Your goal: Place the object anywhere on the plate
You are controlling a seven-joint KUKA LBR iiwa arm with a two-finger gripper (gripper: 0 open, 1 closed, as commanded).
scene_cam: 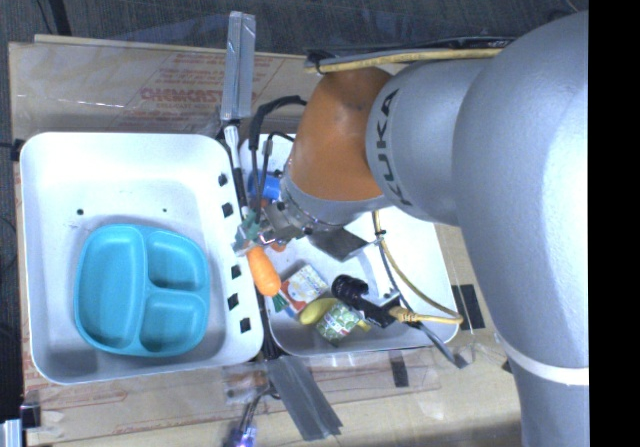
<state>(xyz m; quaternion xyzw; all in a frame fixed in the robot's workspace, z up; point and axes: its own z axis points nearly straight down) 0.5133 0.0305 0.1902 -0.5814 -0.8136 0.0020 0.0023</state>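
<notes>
One blue plate (143, 288) sits in the left bin (60, 160), with bare white floor open above it and along the rim. One carrot (264, 272) lies at the right bin's (425, 235) left edge, beside the divider, just below the gripper (258, 225) — whether the jaws are wide or narrow, I cannot tell. Near it lie several small items — a yellow fruit (316, 311) and a packet (305, 285).

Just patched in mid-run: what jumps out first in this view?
The big grey arm with its orange band fills the right side, bent low over the right bin. Under it sits a small clutter, an orange carrot most visible at that bin's left edge. In the left bin lies a blue divided plate.
</notes>
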